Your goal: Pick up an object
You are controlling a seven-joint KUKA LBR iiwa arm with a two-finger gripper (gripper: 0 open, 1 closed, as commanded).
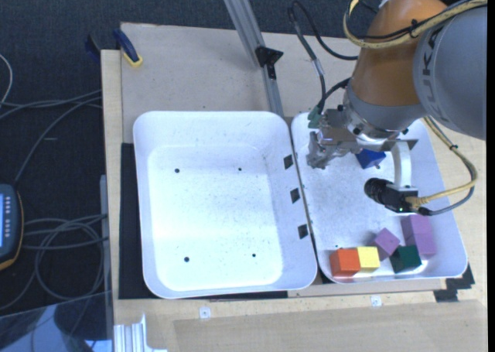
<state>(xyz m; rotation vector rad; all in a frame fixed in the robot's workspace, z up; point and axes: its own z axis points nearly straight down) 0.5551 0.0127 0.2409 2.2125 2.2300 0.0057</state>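
Right bin (441, 188) has open floor left of jaws (321, 155), state unclear.

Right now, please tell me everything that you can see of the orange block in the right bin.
The orange block is a small cube with a matte look, perhaps wood or plastic. It rests flat on the floor of the right bin, near the bin's front left corner. A yellow block sits against its right side, apparently touching. The gripper is farther back in the bin, well apart from it.
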